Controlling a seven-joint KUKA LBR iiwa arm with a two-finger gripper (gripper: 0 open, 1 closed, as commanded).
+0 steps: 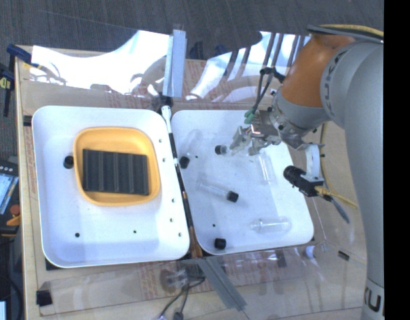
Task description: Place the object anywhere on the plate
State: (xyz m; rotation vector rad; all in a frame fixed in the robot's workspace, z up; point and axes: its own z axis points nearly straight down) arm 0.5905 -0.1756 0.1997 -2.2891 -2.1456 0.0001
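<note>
Camera view: two shallow white bins side by side on the bench. The left white bin (51,232) holds a yellow rounded-rectangular plate (116,142) with a dark ribbed rectangular insert (116,171) at its centre; the plate sits in the upper middle of that bin. A small black knob (69,161) lies just beside the plate's left edge.

The right white bin (298,219) holds several clear plastic tubes with dark caps. One clear capped tube (218,191) lies near the bin's middle, tilted, black cap toward lower right. Another clear tube (270,226) lies flat near the lower right corner. A third clear tube (265,169) lies just below the gripper, roughly upright in the frame. A faint clear tube (191,141) lies near the bin's upper left. A small black cap (220,243) sits at the bin's lower edge and another black cap (185,161) near its left wall.

The grey arm with orange band (311,72) reaches in from the right. The metal two-finger gripper (248,141) is low over the upper part of the right bin, well apart from the plate. Whether it is spread, closed, or pinching a tube: cannot tell, the metal and clear plastic blur together there. A dark small cap (220,150) lies just left of it.
</note>
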